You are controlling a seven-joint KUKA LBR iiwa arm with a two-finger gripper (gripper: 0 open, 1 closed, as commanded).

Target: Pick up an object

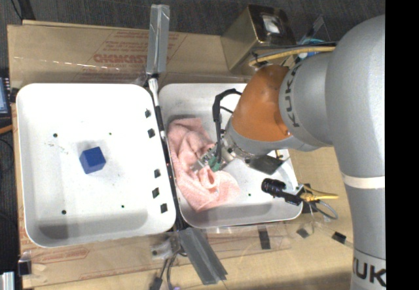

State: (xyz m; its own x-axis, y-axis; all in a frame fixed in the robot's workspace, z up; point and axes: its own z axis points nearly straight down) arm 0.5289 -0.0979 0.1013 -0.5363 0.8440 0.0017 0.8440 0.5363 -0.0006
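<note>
Crumpled pink fabric cloth (200,164) lies in right shallow white bin (196,95), against its left wall. Tool (211,160) down on cloth's middle; grip state cannot tell. Small blue cube (93,159) sits in left white bin (39,102), mid-floor.

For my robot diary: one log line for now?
gripper | down on pink cloth | right bin | blue cube in left bin

camera view: fixed overhead | slanted down | both bins (85,95) framed | arm (340,105) enters right
</note>
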